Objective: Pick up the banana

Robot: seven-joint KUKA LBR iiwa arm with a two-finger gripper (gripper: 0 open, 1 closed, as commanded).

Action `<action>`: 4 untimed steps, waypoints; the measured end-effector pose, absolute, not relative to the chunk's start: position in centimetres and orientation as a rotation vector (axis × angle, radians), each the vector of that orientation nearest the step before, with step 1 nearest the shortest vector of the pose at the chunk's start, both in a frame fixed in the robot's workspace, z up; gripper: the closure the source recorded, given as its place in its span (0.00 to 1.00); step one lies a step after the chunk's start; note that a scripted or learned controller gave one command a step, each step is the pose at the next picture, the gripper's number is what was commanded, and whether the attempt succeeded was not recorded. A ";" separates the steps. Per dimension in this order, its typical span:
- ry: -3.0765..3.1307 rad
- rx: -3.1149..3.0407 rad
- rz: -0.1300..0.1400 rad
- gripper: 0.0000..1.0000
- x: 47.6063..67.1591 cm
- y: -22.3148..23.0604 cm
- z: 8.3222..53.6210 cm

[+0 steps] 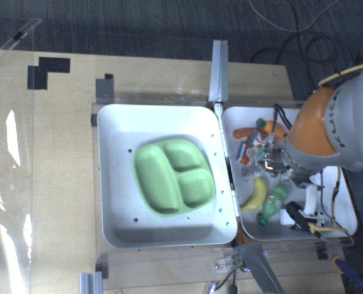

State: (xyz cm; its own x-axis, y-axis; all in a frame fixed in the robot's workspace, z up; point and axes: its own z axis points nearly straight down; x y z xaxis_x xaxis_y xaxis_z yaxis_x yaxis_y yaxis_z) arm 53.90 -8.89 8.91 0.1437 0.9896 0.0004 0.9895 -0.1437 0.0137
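Arm (346, 127), grey with an orange band (310, 127), sits closest to the lens and enters from the right over the right bin (233, 118). Gripper (268, 162) is down among clutter in the middle of that bin; its tip is a blur of metal and small coloured items, so I cannot tell whether it is wide or narrow, and nothing can be seen held in it. Banana (255, 195) lies on the bin floor in the front-left part of the right bin, close to the wall shared with the left bin (117, 164). It is yellow and curved, running at a slant, with its far end pointing up toward the gripper and its near end toward the front-left corner. That far end sits just below and slightly left of the gripper tip; contact cannot be judged. Green bottle (272, 204) lies just beside the banana on its right, also at a slant, cap end toward the front. Carrot (245, 132) lies at the far side of the bin, beyond the gripper. Left bin holds a green divided plate (174, 176), roughly centred. Both bins rest on a pale wooden desk (46, 164).
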 end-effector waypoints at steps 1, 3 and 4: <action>2.051 2.366 0.020 1.00 54.1 -8.7 10.0; 1.963 2.451 0.001 0.00 63.7 -3.9 18.5; 1.963 2.451 0.001 0.00 63.7 -3.9 18.5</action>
State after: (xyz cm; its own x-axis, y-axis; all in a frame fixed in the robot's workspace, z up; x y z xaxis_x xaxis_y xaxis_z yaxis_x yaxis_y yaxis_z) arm 63.66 -3.87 18.45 0.2184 0.9759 -0.0005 0.9759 -0.2184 0.0016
